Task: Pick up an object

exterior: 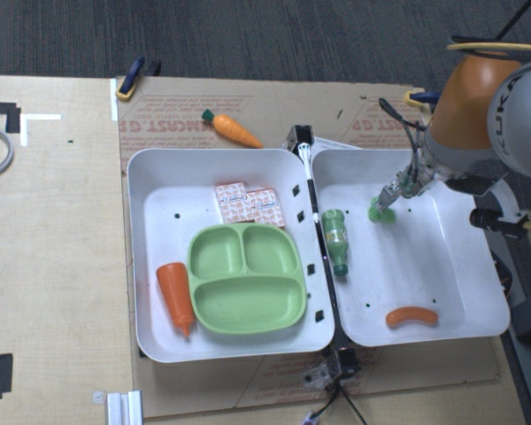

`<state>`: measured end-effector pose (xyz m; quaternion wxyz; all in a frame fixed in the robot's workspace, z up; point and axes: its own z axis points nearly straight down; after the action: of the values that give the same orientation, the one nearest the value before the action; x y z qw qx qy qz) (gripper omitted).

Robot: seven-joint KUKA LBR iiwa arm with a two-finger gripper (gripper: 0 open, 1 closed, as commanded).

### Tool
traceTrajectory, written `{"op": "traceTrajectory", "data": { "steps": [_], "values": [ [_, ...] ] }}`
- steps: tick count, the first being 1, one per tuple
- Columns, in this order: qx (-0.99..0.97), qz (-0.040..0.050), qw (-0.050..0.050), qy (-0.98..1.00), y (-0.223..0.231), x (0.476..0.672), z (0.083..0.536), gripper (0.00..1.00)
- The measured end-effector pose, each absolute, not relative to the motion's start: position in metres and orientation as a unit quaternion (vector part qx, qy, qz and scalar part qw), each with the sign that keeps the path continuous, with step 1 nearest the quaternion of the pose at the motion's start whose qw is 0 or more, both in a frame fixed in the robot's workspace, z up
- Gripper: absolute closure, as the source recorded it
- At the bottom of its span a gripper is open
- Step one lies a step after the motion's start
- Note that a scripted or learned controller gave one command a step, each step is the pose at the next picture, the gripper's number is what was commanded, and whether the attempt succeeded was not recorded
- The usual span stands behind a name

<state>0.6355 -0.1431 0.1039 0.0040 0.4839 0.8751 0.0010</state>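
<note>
1. Two shallow white plastic bins, left bin (pixel 146 264) and right bin (pixel 465 264), side by side on a cardboard-covered bench (pixel 62 264); the right bin serves as landmark.
2. Grey arm with orange band (pixel 465 104), over the right bin's far right corner.
3. Green three-compartment plastic plate (pixel 246 279), in the left bin, well left of the landmark.
4. Orange squeeze bottle (pixel 175 297), just left of the plate.
5. Green plastic bottle (pixel 335 241), lying inside the right bin along its left wall.
6. Printed flat packet (pixel 246 204), in the left bin beyond the plate.
7. Toy carrot (pixel 233 129), on the cardboard beyond the left bin.
8. Orange sausage-shaped toy (pixel 411 317), near the right bin's near wall.
9. Two-finger gripper (pixel 391 197), low in the right bin's far half; opening cannot be told.
10. Small green object (pixel 380 211), at the gripper's tip; a grasp cannot be confirmed.
</note>
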Motion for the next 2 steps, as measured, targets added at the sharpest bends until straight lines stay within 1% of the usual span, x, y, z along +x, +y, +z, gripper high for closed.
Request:
{"op": "traceTrajectory", "data": {
  "steps": [1, 2],
  "values": [
    [0.484, 0.001, 0.004, 0.875, -0.143, 0.635, 0.104, 0.0],
    [0.485, 0.0013, 0.006, 0.875, -0.144, 0.636, 0.114, 1.0]
  ]
}}
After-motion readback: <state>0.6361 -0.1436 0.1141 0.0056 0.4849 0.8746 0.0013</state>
